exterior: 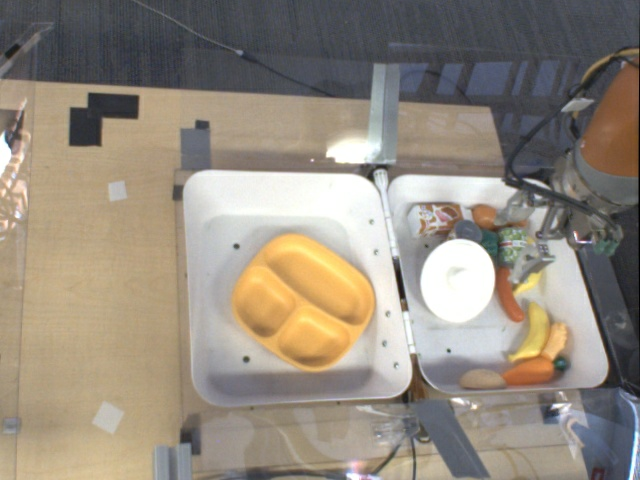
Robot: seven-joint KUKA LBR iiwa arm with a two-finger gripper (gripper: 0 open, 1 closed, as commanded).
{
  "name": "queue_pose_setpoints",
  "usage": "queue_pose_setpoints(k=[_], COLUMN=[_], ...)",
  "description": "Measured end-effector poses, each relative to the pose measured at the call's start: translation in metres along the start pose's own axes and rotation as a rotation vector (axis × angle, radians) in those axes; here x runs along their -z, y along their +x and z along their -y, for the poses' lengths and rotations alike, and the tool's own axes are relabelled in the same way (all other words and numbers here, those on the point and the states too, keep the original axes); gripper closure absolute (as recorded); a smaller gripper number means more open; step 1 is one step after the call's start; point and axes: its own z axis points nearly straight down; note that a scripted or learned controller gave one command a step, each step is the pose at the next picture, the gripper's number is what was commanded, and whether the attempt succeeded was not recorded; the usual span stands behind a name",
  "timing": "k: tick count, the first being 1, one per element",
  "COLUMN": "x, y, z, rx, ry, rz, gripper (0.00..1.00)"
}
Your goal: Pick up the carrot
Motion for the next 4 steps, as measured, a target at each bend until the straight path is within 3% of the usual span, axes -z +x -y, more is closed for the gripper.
queue_pose_setpoints(k=[1, 2, 3, 4], x=[-0.117, -0.119, -0.079, -0.086], y=[-0.044, -0.033, 0.013, 0.032], z=[0.011, -0.011, -0.038, -0.05], rx=[-0.171, -0.592, -0.498, -0.462], ry=[0.0, -0.001, -0.001, -0.003], rz=[0.009, 0.002, 0.004, 0.047], gripper=[0.0, 0.0, 0.0, 0.0])
